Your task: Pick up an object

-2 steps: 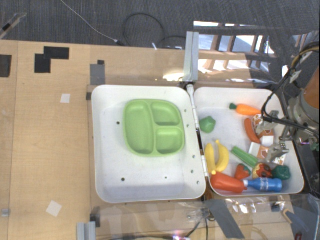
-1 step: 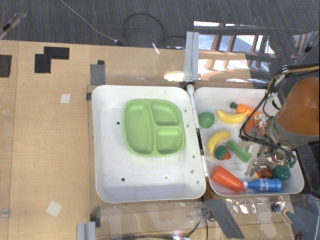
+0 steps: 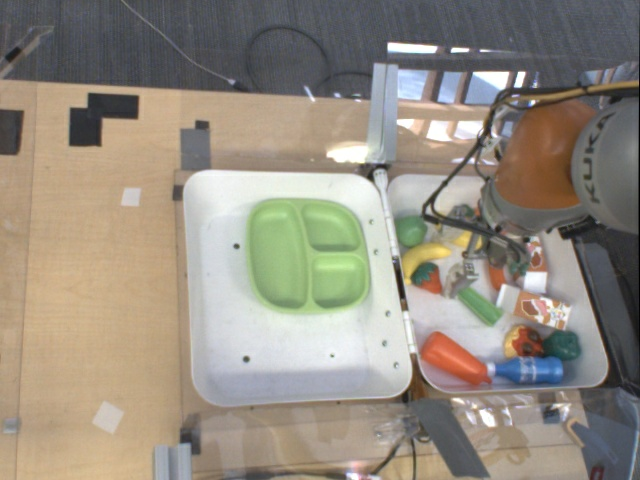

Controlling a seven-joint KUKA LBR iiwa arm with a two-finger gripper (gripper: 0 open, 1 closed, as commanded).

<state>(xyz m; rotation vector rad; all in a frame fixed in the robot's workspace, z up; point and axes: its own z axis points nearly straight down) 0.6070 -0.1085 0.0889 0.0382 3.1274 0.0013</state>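
Camera view: gripper [image 3: 470, 273] hovers low in the right bin [image 3: 590, 363], fingers apparently parted and empty, strawberry [image 3: 428, 278] at its nine o'clock. Reaching stage; next, descend and close squarely.

A divided tray [image 3: 305, 255] is set in the left bin [image 3: 215, 368]; toy foods [image 3: 455, 358] are scattered in the right bin [image 3: 592, 363].

The arm [image 3: 560, 158] is cut off by the right edge. Part of the right bin [image 3: 596, 368] is covered by it. The gripper [image 3: 468, 276], just beside the strawberry [image 3: 428, 278], is too small for its fingers to be read.
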